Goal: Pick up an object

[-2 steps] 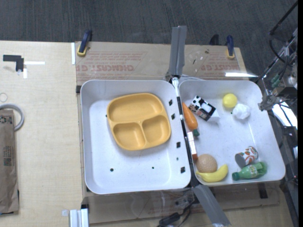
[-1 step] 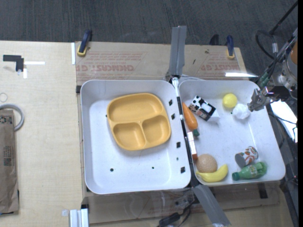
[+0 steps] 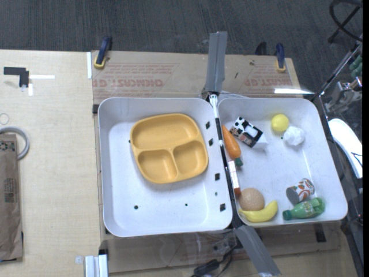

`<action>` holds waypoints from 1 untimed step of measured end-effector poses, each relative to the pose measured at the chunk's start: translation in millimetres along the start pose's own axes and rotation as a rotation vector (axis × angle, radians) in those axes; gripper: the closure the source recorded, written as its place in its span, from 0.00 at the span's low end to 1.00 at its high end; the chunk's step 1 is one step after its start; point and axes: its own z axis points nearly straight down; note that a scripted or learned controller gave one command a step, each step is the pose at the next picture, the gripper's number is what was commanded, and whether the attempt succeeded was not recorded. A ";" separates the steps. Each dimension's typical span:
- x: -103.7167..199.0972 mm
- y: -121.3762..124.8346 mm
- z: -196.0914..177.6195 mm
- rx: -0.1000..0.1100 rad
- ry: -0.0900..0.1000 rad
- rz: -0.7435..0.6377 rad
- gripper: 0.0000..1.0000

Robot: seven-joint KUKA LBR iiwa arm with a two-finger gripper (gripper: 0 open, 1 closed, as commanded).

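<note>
Two white bins sit side by side on the bench (image 3: 52,154): a yellow divided plate (image 3: 169,148) alone in the left bin (image 3: 115,212), while the right bin (image 3: 314,154) crowds the pickable carrot (image 3: 231,142), banana (image 3: 259,212), green bottle (image 3: 304,209) and yellow ball (image 3: 279,122). Tool's state: cannot tell.

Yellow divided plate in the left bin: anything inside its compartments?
The yellow divided plate shows three compartments, all bare yellow, with nothing lying in them. It rests on the left bin floor. Whatever lies beneath the plate is covered, so that cannot be told.
</note>
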 end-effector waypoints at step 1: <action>41.8 59.2 91.2 0.002 0.001 0.041 1.00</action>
